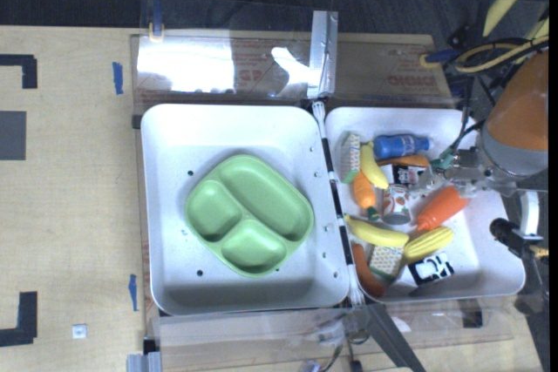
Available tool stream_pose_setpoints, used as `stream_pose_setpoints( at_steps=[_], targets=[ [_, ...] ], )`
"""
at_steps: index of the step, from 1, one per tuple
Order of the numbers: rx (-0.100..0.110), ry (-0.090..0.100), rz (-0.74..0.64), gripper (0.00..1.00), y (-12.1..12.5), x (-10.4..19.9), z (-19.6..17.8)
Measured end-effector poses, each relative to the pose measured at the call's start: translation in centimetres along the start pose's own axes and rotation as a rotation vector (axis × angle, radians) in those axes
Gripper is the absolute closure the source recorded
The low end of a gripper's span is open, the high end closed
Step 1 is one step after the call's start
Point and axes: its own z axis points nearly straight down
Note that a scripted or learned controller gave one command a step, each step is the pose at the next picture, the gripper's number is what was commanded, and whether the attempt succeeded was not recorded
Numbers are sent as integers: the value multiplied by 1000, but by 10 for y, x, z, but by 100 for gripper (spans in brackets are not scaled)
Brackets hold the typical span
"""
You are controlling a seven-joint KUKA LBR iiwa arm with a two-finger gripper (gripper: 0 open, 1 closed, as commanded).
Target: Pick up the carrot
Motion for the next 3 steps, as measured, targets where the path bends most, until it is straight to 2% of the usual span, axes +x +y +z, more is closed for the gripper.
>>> stream_pose_setpoints(
  at_steps=[1,2,3],
  targets=[
    [-27,1,-154,0,-11,-33,11],
    [18,9,-147,100,-26,-34,24],
    [25,9,-213,100,-41,-8,-101]
  ],
)
